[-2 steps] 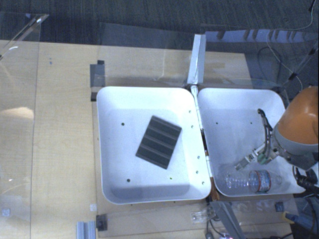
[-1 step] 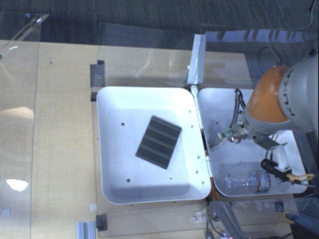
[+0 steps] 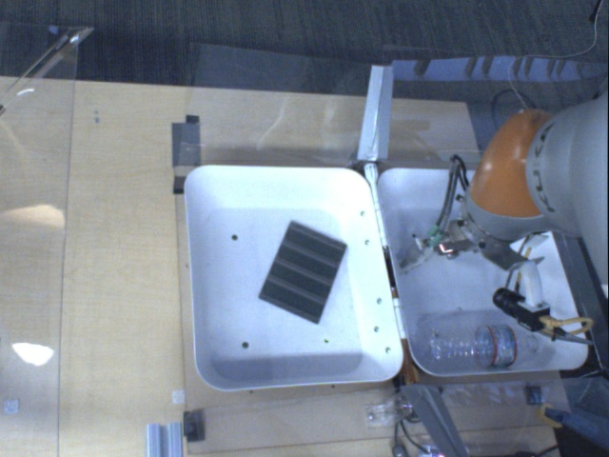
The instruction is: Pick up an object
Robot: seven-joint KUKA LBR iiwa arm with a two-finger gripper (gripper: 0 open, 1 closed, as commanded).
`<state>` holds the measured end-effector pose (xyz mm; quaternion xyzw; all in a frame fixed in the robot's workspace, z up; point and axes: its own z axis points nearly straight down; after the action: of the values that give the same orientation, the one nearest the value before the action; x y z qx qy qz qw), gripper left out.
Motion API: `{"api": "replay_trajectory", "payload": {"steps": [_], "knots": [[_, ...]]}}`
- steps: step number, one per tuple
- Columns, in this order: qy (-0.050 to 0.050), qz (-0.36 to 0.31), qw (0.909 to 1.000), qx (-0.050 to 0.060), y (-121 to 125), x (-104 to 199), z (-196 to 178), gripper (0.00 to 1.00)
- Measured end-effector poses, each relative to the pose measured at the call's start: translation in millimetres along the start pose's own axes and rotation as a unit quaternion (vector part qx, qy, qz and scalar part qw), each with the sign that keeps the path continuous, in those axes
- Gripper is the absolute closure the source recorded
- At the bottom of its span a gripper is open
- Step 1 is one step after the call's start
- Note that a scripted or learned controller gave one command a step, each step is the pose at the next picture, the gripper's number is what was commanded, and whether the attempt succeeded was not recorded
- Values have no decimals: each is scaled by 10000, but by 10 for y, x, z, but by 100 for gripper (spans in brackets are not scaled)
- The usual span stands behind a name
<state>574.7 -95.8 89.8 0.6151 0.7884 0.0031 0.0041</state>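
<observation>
Gripper lowered over right bin near its left wall, finger state indiscernible; clear bottle laid along front edge; ridged dark block centred in left bin

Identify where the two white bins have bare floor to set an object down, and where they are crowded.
Left white bin: bare floor all around the dark ribbed rectangular pad, widest toward the near-left corner. Right white bin: crowded by the grey arm's gripper and the clear plastic bottle; a small bare patch lies between them.
</observation>
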Motion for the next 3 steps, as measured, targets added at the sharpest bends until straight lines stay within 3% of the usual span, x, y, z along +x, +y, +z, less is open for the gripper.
{"api": "replay_trajectory", "payload": {"steps": [1,2,3], "knots": [[-17,-74,10000,-10,-140,-432,3,0],[-5,1593,9872,15,821,-688,36,0],[-12,1938,9810,5,530,-1166,-1210,0]]}}
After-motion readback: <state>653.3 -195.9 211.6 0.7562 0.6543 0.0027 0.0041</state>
